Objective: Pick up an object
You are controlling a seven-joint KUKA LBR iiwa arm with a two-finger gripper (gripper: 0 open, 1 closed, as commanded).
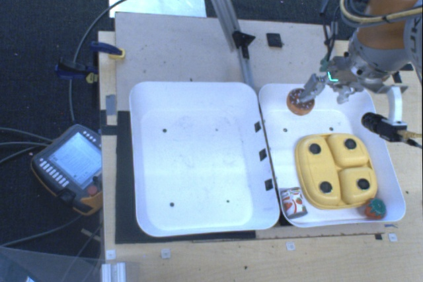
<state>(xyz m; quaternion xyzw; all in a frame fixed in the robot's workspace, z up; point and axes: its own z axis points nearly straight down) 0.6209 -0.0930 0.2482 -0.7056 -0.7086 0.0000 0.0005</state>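
1. Hand (308, 93), upper right of frame: grip state cannot be told; tip sits at a small round brown object (299, 104).
2. Advice: descend squarely, close across the object's width.
3. Below: yellow moulded tray (335, 170), glossy; flat printed packet (293, 202); white right bin (277, 135).

No legible text, brand, number or sign found. The small printed packet (293, 202) in the right bin (390, 172) bears red-and-white graphics, and the handheld pendant's (69, 165) screen shows content; both too small to read.
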